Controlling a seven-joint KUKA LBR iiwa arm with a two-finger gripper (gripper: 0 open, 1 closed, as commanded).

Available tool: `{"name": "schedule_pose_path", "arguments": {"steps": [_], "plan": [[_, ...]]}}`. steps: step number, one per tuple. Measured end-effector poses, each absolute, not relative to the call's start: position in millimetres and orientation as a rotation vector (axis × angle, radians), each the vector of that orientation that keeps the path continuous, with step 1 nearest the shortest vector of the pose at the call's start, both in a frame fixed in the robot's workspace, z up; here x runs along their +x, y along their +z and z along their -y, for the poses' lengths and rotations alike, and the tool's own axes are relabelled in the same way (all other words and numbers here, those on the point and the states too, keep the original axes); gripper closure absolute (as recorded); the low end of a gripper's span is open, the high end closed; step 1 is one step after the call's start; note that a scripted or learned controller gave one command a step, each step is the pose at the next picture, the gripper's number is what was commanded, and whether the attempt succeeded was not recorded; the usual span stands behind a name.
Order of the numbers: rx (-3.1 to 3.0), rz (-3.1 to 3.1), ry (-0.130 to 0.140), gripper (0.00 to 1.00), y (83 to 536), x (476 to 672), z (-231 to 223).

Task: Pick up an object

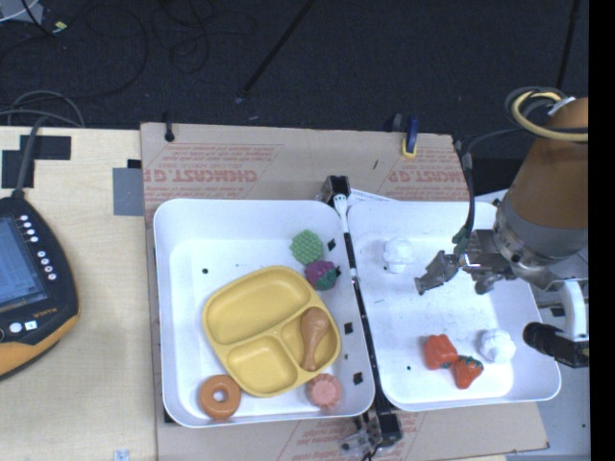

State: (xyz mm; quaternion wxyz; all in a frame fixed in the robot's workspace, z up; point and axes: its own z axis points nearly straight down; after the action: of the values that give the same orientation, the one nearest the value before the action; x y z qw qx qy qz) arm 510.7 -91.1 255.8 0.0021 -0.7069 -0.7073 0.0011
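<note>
The tool [434, 275] hovered over the right bin [538, 377], near a white ball [398, 253]; finger spacing could not be told

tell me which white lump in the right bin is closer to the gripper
The upper white lump, just left of the gripper. The other white lump lies lower right, beside the strawberry.

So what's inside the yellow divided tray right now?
A brown drumstick lies in the yellow tray's right-hand compartment. The other compartments look bare. The tray floor under the drumstick is covered.
</note>
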Motion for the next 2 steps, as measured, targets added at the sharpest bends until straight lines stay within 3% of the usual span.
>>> {"name": "schedule_pose_path", "arguments": {"steps": [1, 2], "plan": [[-2.231, 2.232, -0.015, 0.00, 514.6, 475.4, 111.5], [-2.211, 2.229, 0.006, 1.00, 514.4, 476.9, 108.3]]}}
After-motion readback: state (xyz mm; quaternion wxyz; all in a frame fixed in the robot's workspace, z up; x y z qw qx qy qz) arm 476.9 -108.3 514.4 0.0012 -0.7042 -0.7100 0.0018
